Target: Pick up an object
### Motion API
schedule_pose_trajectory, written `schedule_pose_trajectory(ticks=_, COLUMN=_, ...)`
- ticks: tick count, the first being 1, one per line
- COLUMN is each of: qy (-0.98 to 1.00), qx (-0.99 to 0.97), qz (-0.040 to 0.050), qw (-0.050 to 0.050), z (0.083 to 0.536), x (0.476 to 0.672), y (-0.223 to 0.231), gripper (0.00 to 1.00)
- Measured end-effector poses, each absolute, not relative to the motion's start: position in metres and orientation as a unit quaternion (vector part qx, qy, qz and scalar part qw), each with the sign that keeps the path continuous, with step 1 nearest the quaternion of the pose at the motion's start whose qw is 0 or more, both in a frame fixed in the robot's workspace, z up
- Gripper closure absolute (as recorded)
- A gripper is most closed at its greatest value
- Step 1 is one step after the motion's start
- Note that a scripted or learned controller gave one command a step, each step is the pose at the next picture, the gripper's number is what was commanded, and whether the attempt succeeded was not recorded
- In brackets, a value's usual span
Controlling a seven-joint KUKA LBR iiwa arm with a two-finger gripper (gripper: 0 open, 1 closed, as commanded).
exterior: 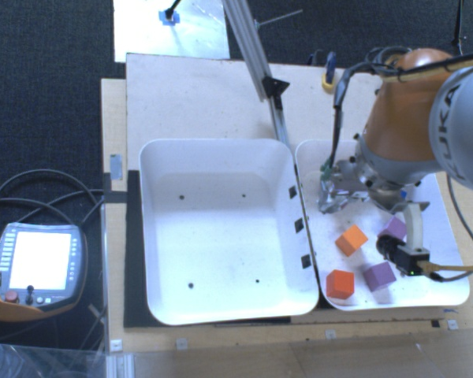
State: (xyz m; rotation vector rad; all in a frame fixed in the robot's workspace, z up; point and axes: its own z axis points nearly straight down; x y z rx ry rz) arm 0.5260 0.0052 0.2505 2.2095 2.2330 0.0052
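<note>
My gripper (pixel 332 198) hangs low over the right bin (pixel 449 294), near its left wall; I cannot tell what state it is in or whether it has hold of anything. Just beside it lies an orange cube (pixel 351 240), with a second orange cube (pixel 340 283) and two purple blocks (pixel 380 275) nearby. I should centre squarely over one cube, clear of the wall, before descending

Two white bins sit side by side, the left bin (pixel 221 235) in the middle of the frame and the right bin (pixel 449 290) at lower right. The arm (pixel 418 109) hangs over the right one, gripper (pixel 335 191) near its upper left corner. Below it are two orange blocks (pixel 351 240) (pixel 340 283) and two purple blocks (pixel 379 275) (pixel 395 228), and a teach pendant (pixel 35 270) sits at far left.
</note>
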Motion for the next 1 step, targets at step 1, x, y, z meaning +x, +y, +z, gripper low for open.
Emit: schedule_pose_trajectory(ticks=1, qy=0.711, qx=0.703, qz=0.0015, qw=0.0, z=0.2444, x=0.5338, y=0.0668, gripper=1.0)
